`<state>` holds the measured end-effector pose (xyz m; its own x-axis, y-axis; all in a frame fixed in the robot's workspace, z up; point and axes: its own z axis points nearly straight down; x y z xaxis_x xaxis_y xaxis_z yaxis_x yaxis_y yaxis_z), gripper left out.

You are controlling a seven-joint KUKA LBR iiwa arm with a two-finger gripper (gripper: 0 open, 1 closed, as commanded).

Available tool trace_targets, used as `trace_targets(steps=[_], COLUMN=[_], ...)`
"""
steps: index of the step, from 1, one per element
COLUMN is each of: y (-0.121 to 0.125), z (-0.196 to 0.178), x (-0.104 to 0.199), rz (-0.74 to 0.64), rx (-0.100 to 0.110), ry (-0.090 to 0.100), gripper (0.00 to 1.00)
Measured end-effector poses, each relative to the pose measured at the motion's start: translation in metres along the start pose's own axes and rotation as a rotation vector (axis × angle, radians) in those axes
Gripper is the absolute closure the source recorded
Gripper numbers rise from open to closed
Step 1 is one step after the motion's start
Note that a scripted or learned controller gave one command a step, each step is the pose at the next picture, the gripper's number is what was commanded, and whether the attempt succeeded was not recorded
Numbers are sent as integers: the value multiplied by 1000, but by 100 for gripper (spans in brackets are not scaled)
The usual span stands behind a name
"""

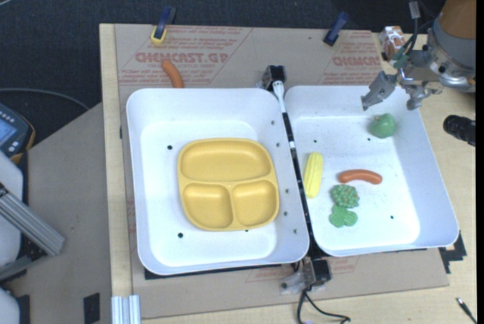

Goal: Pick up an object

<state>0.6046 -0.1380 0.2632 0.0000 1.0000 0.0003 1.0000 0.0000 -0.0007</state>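
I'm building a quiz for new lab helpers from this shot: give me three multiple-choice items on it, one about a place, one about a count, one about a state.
1. Where does the yellow divided tray lie?
A. left bin
B. right bin
C. on the floor

2. How many compartments does that tray have?
A. two
B. three
C. five

3. How does the gripper stand?
A. shut on the corn cob
B. open above the bin's far end, near the green pepper
C. resting on the tray

Answers:
1 A, the tray sits in the left bin.
2 B, one long section on top and two below.
3 B, its fingers are spread with nothing between them, just above the green pepper in the right bin; the corn cob lies apart.
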Motion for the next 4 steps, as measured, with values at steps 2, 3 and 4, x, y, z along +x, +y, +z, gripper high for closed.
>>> trace_targets(steps=[2, 3, 4], y=[-9, -17, -18], z=[104, 163, 180], x=[-8, -3, -2], rz=[1, 1, 0], rx=[7, 5, 4], ry=[2, 2, 1], gripper=[0, 0, 0])
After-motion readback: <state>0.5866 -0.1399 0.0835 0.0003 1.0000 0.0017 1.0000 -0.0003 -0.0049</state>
